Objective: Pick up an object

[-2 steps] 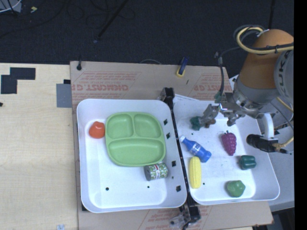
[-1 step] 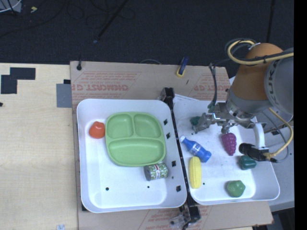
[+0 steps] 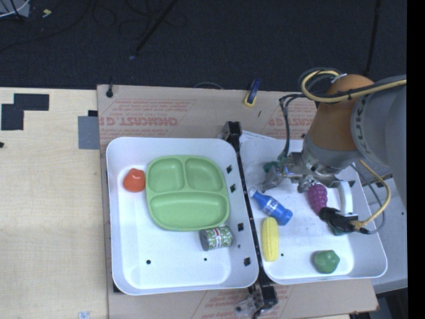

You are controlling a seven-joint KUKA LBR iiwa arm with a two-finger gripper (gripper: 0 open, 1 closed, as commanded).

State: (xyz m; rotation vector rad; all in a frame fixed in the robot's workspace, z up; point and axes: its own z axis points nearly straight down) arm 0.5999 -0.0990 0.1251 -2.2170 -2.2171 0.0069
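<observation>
Right white bin [image 3: 372,261]: blue plastic bottle [image 3: 271,207] lying tilted, near left wall; yellow toy corn cob [image 3: 269,238] just below it, lengthwise upright in view; purple toy grape bunch [image 3: 317,196] mid-bin; green rounded toy [image 3: 326,261] near bottom right corner.
Left white bin [image 3: 126,258]: green divided plate [image 3: 186,193] flat at centre; orange cup [image 3: 134,180] just left of plate; small labelled can [image 3: 216,238] on side below plate.

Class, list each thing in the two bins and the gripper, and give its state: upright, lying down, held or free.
Green divided plate: flat, right way up, left bin.
Orange cup: beside the plate, free.
Small can: on its side.
Blue bottle: lying down, right bin.
Corn cob: lying flat.
Purple grapes: lying free.
Green pepper: resting free.
Gripper: low over the right bin, holds nothing visible.
</observation>
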